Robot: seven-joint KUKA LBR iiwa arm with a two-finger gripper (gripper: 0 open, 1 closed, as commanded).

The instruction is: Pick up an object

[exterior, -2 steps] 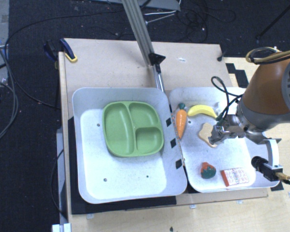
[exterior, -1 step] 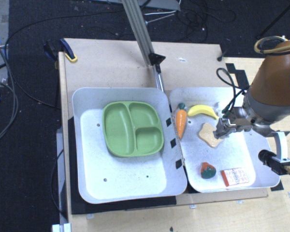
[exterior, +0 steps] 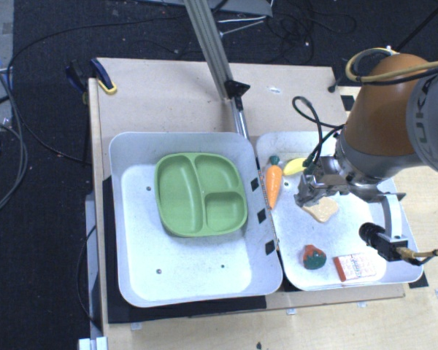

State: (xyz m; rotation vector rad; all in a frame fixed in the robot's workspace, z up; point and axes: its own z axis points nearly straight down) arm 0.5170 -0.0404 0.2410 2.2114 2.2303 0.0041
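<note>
The gripper hangs low over the right bin, near the middle of its far half, and directly at its tip lies a pale tan piece that looks like a slice of toy bread. This bread is the nearest object to the gripper: it lies just toward the near edge of the bin from the fingertips, touching them or almost touching, and I cannot tell which. It is flat, light beige, roughly wedge-shaped, with its longer side running from the left toward the right edge of the bin. The gripper partly covers its far side. The camera looks down on the metal body of the gripper, so I cannot tell how its fingers stand, and nothing can be seen between them.

The other objects are further away. An orange toy carrot with a green top lies along the left wall of the right bin, its long axis pointing from the far edge to the near edge. A yellow piece, maybe a banana, lies just beyond the gripper. Near the front edge of this bin there are a red and green toy and a small red and white box.

The left bin carries a green divided plate, well apart from the gripper.

In my judgement the bread is the likely target, and the move needs only a short descent.
</note>
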